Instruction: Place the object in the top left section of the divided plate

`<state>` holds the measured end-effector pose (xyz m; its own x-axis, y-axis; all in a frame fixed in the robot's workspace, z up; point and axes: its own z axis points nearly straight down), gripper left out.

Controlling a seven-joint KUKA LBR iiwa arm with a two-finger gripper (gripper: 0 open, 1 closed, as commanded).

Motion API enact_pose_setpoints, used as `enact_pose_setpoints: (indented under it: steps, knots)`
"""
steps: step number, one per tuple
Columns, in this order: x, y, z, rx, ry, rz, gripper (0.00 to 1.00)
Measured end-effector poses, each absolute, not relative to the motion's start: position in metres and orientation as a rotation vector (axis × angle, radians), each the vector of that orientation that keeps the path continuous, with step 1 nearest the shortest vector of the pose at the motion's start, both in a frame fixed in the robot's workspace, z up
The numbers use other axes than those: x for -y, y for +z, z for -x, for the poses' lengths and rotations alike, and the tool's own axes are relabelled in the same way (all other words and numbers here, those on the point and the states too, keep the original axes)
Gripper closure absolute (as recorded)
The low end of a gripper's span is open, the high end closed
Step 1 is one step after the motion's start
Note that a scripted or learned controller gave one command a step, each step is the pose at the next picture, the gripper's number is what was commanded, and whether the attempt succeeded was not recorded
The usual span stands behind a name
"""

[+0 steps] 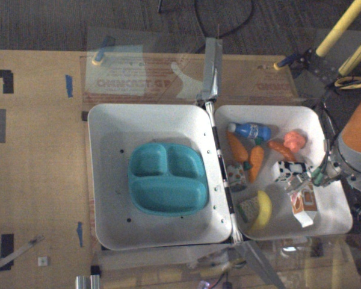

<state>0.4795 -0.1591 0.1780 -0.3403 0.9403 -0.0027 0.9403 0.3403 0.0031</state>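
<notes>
Two white bins sit side by side, and the teal divided plate [167,179] is the thing to steer by. It lies in the middle of the left bin [105,131], and all three of its sections have nothing in them yet. To the right of the plate, past the metal wall between the bins, the right bin [332,221] holds a blue bottle [251,131], two carrots [247,154], a yellow banana-like toy [262,208], a pink toy [295,139] and a small carton [303,205] — any of these could be the object to move. Far right of the plate, the gripper [317,175] hangs just above the carton. The toys lie close together, so it may grab two, or knock one away. Whether its fingers are open or closed I cannot tell — they are too small and dark.
</notes>
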Motion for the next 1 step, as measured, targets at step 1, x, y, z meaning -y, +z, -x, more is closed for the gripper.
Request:
enact_pose_setpoints:
  steps: [1]
  knots:
    - [0.0793, 0.193, -0.4799, -2.493, 0.0, -1.911, 1.0]
